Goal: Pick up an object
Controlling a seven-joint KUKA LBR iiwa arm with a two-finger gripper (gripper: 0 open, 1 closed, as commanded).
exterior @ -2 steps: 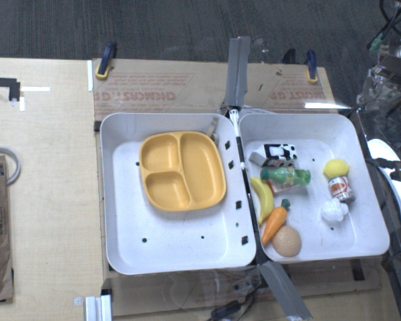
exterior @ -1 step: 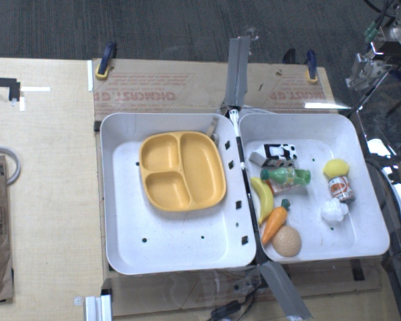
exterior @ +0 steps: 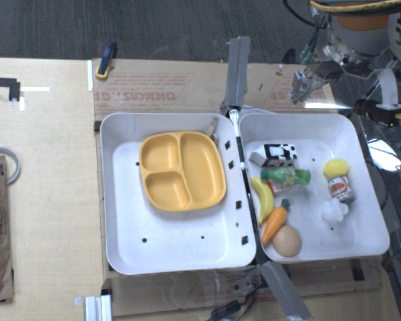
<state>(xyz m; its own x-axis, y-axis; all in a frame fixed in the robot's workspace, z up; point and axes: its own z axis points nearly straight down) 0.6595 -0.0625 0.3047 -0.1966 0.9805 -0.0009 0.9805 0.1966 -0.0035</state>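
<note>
From my remote station I find the task at its opening stage. The gripper (exterior: 306, 85) hangs above the far edge of the right bin (exterior: 361, 179), over the cardboard strip (exterior: 174, 85) behind the bins, and it is well apart from every object. Whether the jaws are released or clenched I cannot tell; the tip is small and cluttered by cables at this slant. Nothing is seen between them.

Candidate objects all lie in the right bin, untouched as far as their resting positions show. A black-and-white item (exterior: 279, 153) sits near the far left of that bin, with a green bottle (exterior: 287, 176) just beside it. A banana (exterior: 262, 198) lies along the divider side, touching or nearly touching a carrot (exterior: 275, 223), and a brown egg-like object (exterior: 287, 241) rests at the near edge just below the carrot. On the right-hand side a lemon (exterior: 335, 168) sits close above a small can (exterior: 341, 190), with a white crumpled piece (exterior: 333, 211) near it.

The left bin (exterior: 120, 233) carries a yellow divided plate (exterior: 182, 170).

Assessment: no step of the pick is done. Remaining are the move over a chosen object, the descent, the closure and the lift. The lemon stands freer of its neighbours than the banana-carrot cluster and looks the easier target.
</note>
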